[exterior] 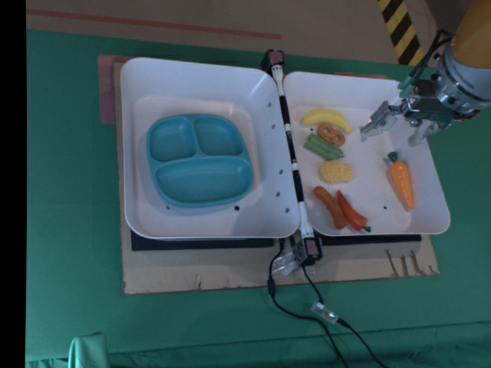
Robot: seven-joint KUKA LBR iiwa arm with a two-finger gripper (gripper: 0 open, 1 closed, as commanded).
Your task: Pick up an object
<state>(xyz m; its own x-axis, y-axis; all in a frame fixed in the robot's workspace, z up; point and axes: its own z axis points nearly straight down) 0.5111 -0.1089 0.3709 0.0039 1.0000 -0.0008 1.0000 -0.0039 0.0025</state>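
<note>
Underneath, green cloth (69, 205), tan floor (192, 2).

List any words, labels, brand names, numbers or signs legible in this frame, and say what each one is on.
No readable text anywhere in this view.
The yellow and black hazard stripes on the floor are a warning marking without words.
The red line on the floor bears no lettering.
The gripper, the blue divided plate and the toy foods such as the carrot show no labels.

Toy foods (337, 172) loose in right bin (430, 213)
</note>
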